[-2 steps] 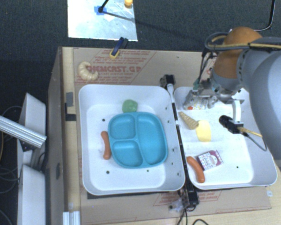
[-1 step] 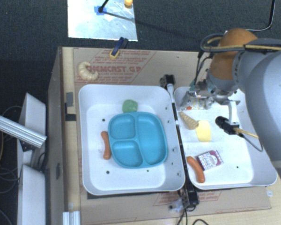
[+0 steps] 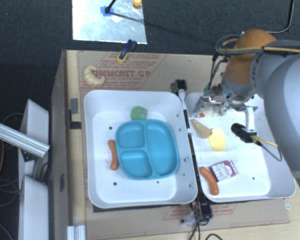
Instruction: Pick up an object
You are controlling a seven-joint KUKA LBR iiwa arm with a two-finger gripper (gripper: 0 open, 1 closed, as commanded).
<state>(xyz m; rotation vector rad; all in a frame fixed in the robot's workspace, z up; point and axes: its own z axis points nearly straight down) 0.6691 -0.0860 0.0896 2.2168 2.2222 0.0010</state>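
My gripper [image 3: 211, 103] hangs low over the far left corner of the right bin [image 3: 280, 181], below the arm's orange band. Just in front of it lies a tan ridged cone [image 3: 201, 129], and beside that a yellow block [image 3: 218, 140]. Nearer the front of the same bin are a maroon packet [image 3: 224, 170] and an orange sausage [image 3: 209, 180]. Nothing shows held in the gripper.
The left bin [image 3: 102, 184] holds a blue divided plate [image 3: 146, 148], a green lump [image 3: 138, 113] behind it and an orange sausage [image 3: 112, 154] on its left. A pale ring-shaped thing [image 3: 93, 75] lies on the cardboard behind the bins.
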